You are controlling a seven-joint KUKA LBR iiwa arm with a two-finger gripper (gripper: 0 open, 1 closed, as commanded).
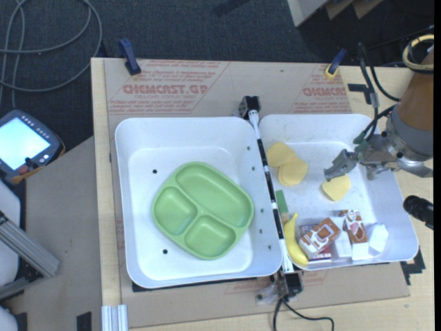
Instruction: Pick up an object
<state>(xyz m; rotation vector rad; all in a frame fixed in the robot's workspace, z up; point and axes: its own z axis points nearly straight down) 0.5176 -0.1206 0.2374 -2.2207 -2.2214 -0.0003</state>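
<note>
Where gripper (pixel 342 165) hovers: yellow pc (pixel 336 188), rt bin (pixel 393 250).

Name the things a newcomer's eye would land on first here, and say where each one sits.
The green divided plate stands out first, lying in the middle of the left bin. Next comes the grey and orange arm reaching in from the right, its gripper hovering over the right bin just above a yellow chip-like piece. Along that bin's near edge sits a cluster of a banana and small red and white packets.
</note>
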